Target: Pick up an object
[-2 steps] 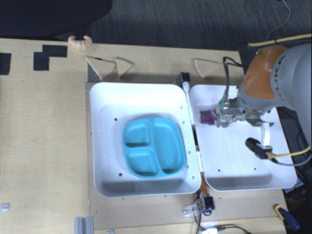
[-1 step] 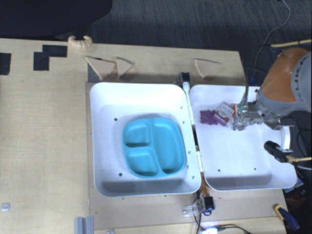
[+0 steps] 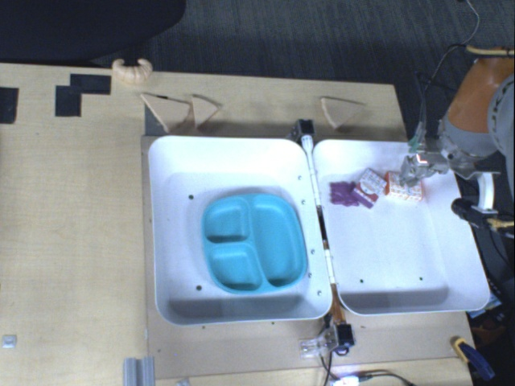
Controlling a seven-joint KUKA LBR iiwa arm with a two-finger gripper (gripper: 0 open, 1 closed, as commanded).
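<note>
Sitting in the left bin (image 3: 173,240), nearest of all, is a blue tray (image 3: 253,242) with three sections. Farther back, in the right bin (image 3: 402,272), a purple toy (image 3: 351,194) lies beside a small white pack (image 3: 371,182) and an orange and white block (image 3: 402,190). The gripper (image 3: 416,167) hangs just above that block, and I cannot tell its state

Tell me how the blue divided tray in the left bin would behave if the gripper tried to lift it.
The blue tray looks like moulded plastic, so probably stiff and light for its size. It is broad and shallow, so two fingers would likely need its rim; gripped at one edge it may tilt. Lying flat in the left bin, it should slide rather than roll.
</note>
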